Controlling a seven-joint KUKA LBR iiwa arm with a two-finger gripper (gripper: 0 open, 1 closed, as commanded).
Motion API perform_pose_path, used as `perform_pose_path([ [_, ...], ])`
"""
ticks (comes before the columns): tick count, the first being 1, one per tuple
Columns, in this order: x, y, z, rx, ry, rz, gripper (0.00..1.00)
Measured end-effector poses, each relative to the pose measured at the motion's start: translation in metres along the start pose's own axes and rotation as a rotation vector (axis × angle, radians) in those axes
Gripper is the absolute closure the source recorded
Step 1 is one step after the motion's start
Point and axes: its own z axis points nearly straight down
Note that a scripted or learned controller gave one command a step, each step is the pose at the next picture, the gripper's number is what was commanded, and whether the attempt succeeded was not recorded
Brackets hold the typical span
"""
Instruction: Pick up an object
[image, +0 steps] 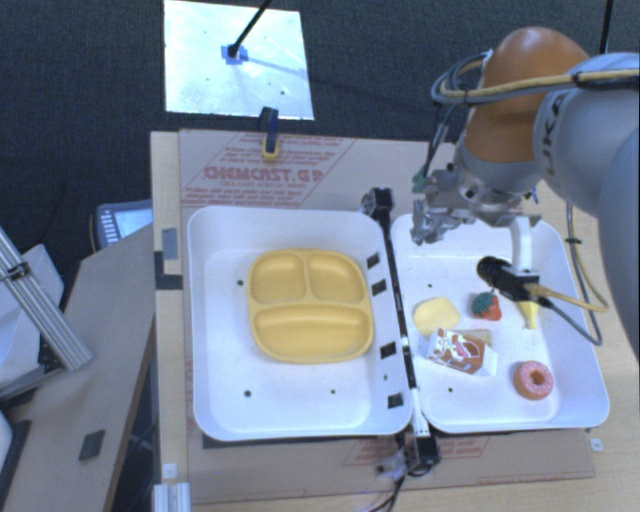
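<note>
white bins: two shallow bins side by side on the bench, left bin (215, 300), right bin (580, 390)
yellow tray: three-compartment tray (305, 305) flat in the middle of the left bin, compartments bare
arm: grey, orange band above the wrist, comes in from the right, wrist over the far part of the right bin
gripper: (425, 232) hangs over the far-left corner of the right bin, near the divider between bins; nothing visible in it; apart or together, cannot tell at this angle
yellow piece: pale yellow chunk (436, 314) on the right bin floor, left of centre, well apart from the gripper
packet: red and white packet (461, 351) just in front of the yellow piece, touching or nearly so
doughnut: pink doughnut (533, 380) near the right bin's front-right, on its own
red item: small red and green thing (486, 304) mid-bin, just beside a black part (503, 277) of the rig
banana-like bit: small yellow object (529, 314) right of the red item, too small to identify
cables: black clips along the divider (380, 262)
</note>
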Motion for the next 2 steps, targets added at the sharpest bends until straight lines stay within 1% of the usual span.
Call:
perform_pose_path([
  [1, 0.05, 0.005, 0.006, -0.002, -0.001, 0.001, 1.0],
  [2, 0.1, -0.005, -0.001, -0.001, 0.0, 0.0, 1.0],
])
